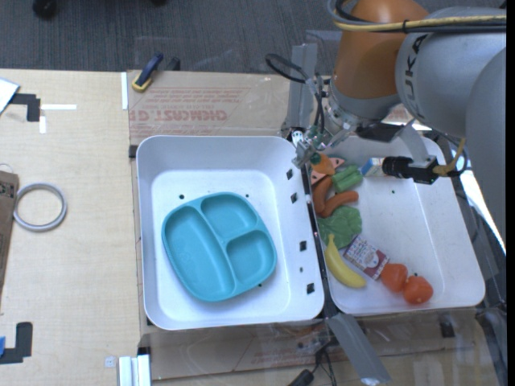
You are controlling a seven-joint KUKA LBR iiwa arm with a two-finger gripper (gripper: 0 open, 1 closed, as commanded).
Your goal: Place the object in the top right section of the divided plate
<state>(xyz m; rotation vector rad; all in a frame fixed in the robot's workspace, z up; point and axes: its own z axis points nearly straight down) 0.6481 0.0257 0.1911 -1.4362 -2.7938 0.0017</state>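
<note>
The blue divided plate (217,246) lies in the left white bin (153,215), with nothing in its three sections. My gripper (308,145) is down at the far left corner of the right bin (451,240), just above a small orange toy piece (323,166). Beside that piece lie a green pod (348,177) and a reddish sausage (326,202). Nothing is seen lifted off the bin floor.
More toy food lies in the right bin: a green leafy piece (343,223), a yellow banana (341,265), a small printed packet (366,256) and two red tomatoes (405,283). A tape roll (36,207) rests on the wooden bench at left. The bins' shared wall (310,232) runs between plate and food.
</note>
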